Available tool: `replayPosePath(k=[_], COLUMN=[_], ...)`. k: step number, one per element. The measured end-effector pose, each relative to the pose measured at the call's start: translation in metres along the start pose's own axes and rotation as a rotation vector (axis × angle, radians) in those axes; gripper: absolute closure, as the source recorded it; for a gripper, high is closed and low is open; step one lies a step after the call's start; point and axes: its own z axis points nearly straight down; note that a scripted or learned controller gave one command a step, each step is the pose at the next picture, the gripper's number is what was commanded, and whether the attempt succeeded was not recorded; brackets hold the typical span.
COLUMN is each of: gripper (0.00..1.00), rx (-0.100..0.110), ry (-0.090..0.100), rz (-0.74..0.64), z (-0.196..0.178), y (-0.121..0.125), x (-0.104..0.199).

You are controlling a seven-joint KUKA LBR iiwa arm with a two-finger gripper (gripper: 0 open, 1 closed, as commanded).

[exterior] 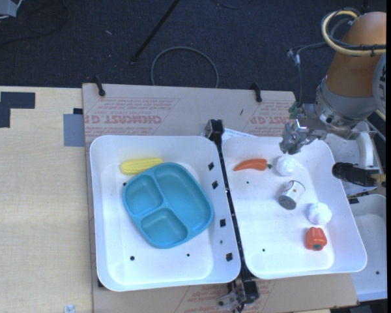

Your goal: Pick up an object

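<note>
Nearest the lens, at the bottom of the view, the front rims of two white bins sit on the counter (39, 207). Largest of what they hold is the blue divided plate (167, 204) in the left bin (111, 266), with a yellow corn cob (141, 165) just beside its upper-left edge.

In the right bin (352, 259) the things are smaller and spread apart: an orange carrot-like piece (250, 165) near the divider, a small metal cup (289, 194) tipped on its side in the middle, a red-orange pepper (316, 238) toward the front, a white ball (319, 212) just above it, and another white ball (286, 166) near the back wall.

The gripper (292, 142) hangs over the back of the right bin, and whether it is parted or closed I cannot tell; nothing visible sits in it. That rear white ball lies just below and slightly left of it in the view, the closest candidate; being round, it has no long axis to line up with. The carrot lies farther left, its length running roughly left to right.
</note>
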Motion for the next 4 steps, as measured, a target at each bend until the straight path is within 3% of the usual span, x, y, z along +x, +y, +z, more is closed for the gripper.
replayPosePath(k=[1,4], gripper=[1.0,1.0], rx=[0.004,0.009], ry=[0.001,0.002], rz=[-0.001,-0.002], z=[-0.015,0.008], y=[0.0,-0.041], x=[-0.002,0.14])
